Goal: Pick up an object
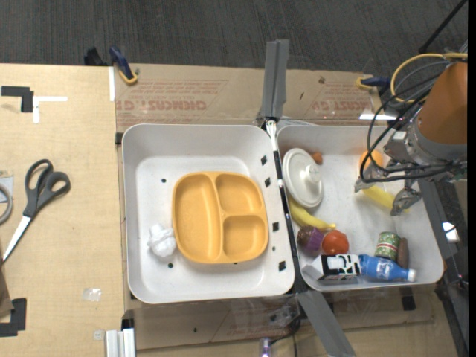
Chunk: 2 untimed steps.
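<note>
The gripper (385,188) hangs over the right bin (428,222), near its far right side, fingers spread wide with nothing between them. Between those fingers, on the bin floor, lies a yellow banana-shaped piece (377,195), long axis running left to lower right. Just behind it sits an orange object (371,159), partly hidden by cables. To the left, a white lid (303,175) rests against the bin wall, with a second banana (307,217) below it, pointing lower right. Crowded along the near edge: purple fruit (310,238), red tomato (335,242), green can (387,245), blue bottle (385,268). The left bin (137,199) carries a yellow divided plate (220,216) and white crumpled paper (161,240). Scissors (33,195) lie on the desk (59,274).
</note>
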{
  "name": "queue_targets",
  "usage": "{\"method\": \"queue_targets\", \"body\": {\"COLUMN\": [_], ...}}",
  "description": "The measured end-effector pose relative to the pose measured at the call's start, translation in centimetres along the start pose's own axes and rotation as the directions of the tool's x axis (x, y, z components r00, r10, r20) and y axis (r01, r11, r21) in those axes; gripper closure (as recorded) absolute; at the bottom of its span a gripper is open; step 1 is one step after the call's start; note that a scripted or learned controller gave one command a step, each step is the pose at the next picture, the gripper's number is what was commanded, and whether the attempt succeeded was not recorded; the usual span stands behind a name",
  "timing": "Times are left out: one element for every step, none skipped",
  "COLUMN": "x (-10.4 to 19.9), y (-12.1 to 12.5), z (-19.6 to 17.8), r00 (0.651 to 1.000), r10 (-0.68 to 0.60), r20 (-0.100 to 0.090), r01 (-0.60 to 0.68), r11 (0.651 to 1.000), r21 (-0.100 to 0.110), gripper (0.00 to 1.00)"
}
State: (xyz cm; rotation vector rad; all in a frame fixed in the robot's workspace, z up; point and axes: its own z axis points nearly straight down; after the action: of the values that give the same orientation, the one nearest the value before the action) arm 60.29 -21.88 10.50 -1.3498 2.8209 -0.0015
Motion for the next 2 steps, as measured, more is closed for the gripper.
{"method": "queue_targets", "body": {"x": [-1.7, -2.0], "y": [-1.8, -1.9], "z": [1.1, 0.0], "r00": [1.000, 1.000], "r10": [-0.017, -0.012], "r20": [-0.003, 0.005], "r01": [0.017, 0.012], "r11": [1.000, 1.000], "r21": [-0.005, 0.000], "gripper": [0.00, 1.00]}}
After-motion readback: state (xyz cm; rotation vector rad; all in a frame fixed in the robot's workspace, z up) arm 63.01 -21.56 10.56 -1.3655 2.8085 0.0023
